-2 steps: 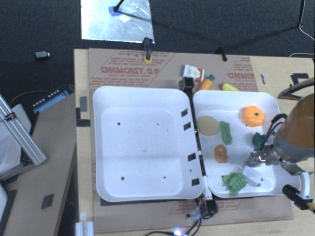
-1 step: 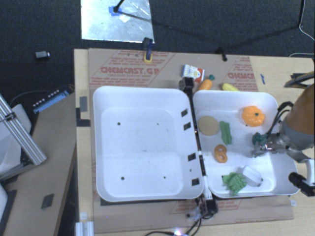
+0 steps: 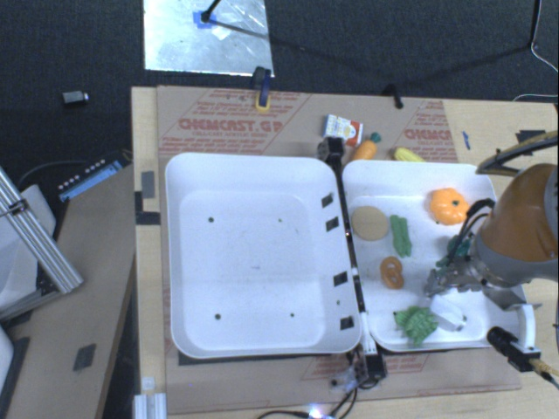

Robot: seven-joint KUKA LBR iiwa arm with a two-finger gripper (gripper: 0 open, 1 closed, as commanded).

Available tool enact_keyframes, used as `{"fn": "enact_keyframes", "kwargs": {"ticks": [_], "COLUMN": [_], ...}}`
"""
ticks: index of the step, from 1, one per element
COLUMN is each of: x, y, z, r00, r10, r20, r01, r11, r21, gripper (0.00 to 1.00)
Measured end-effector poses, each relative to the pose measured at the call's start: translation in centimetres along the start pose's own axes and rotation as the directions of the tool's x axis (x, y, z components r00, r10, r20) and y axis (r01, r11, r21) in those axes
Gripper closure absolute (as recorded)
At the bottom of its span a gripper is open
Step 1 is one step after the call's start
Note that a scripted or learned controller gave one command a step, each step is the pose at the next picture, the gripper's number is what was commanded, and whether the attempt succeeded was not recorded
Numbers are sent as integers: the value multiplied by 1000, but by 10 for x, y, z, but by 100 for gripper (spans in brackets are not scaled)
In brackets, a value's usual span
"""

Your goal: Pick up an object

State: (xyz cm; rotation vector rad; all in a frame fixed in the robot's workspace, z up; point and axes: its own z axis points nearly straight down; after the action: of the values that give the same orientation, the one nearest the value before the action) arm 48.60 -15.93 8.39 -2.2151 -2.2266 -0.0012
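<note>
From the fixed camera above the table [image 3: 148, 260] we look down on two shallow white bins side by side; the left bin [image 3: 253, 256] has bare white floor with a few small dark dots, and dark clips sit along the divide it shares with the right bin [image 3: 419, 186]. In the right bin we count several small things; an orange pumpkin-like piece [image 3: 448, 205] lies near the far corner; a round tan disc [image 3: 369, 223] lies close to the divide, and just beside it, on its right, a green oblong piece [image 3: 400, 235] lies lengthwise; nearer the camera an orange rounded piece [image 3: 392, 273] rests apart from both; a leafy green piece [image 3: 417, 323] sits by the near wall; a white object [image 3: 451, 311] lies just right of it, and we cannot tell what it is. The grey arm with its orange band [image 3: 524, 212] comes in from the right and covers that side of the bin; its end effector [image 3: 447, 279] hangs low over the bin floor, between the orange rounded piece and the white object, just above the latter; we cannot tell how it is set, nor whether anything is caught in it. Beyond the bins, on the brown board [image 3: 236, 125], we see a small carrot-like piece [image 3: 363, 150], a yellow piece [image 3: 407, 155] and a yellow-and-blue clamp [image 3: 261, 89]; a silvery sheet [image 3: 208, 24] lies on the dark floor behind.
</note>
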Motion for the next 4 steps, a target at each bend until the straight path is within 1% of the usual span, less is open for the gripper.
{"fn": "enact_keyframes", "kwargs": {"ticks": [1,2,3,4], "x": [-20,-49,-47,-22], "y": [1,35,-1,2], "z": [-1,-1,0,-60], "r00": [1000,1000,1000,1000], "r10": [5,2,6,-1], "r20": [2,4,1,2], "r01": [-5,-2,-6,1], "r11": [1000,1000,1000,1000], "r21": [-2,-6,0,-7], "gripper": [100,100,100,100]}}
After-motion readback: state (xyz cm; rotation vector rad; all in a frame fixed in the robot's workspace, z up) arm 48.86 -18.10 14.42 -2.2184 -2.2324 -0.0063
